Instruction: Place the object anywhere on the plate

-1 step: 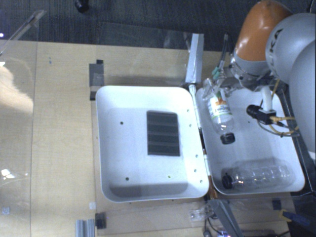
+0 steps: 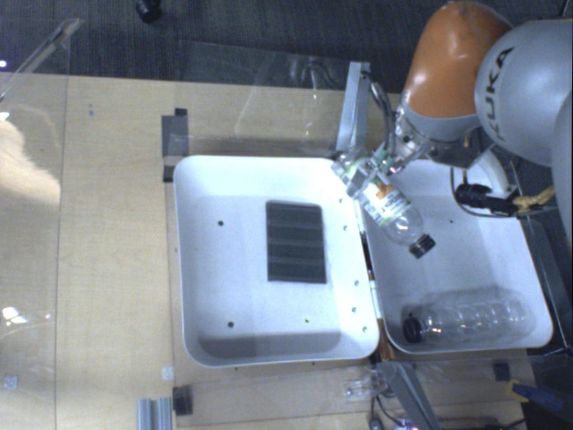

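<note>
- Hanging over the near-left corner of the right bin [image 2: 528, 330], the tool [image 2: 369, 176] grips a small clear bottle [image 2: 392, 211] between its fingers.
- A dark ridged plate [image 2: 295, 242] lies in the left bin [image 2: 206, 330].
- A large clear bottle [image 2: 466, 319] lies in the right bin.

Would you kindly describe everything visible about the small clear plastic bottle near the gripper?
The small clear plastic bottle looks transparent, with a white printed label around its body and a dark cap at its lower right end. It is tilted diagonally over the upper left part of the right white bin, beside the divide between the two bins. Its upper end sits at the gripper; whether it is clamped or just touching cannot be told. It lies apart from the larger clear bottle.
</note>
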`<state>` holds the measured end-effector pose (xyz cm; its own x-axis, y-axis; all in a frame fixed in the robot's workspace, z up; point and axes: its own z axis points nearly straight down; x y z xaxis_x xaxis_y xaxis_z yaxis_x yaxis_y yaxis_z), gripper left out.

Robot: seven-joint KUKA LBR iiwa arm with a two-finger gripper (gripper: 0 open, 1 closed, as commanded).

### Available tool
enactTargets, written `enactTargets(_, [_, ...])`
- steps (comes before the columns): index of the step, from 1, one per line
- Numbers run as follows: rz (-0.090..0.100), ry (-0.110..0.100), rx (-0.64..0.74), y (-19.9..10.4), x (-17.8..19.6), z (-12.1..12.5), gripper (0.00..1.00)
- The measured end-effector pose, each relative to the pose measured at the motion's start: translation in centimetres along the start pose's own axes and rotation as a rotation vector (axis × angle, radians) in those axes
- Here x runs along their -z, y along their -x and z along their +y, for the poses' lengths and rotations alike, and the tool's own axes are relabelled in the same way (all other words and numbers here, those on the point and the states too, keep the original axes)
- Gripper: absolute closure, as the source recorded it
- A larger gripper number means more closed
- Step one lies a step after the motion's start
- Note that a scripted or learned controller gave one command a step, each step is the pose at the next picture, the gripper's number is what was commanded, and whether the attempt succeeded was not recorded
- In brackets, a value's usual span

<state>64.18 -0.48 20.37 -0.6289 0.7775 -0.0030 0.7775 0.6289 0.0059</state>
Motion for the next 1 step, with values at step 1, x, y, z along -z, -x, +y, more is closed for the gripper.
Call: enactTargets(1, [-0.001, 0.002, 0.221, -7.16, 6.13, 3.09, 1.00])
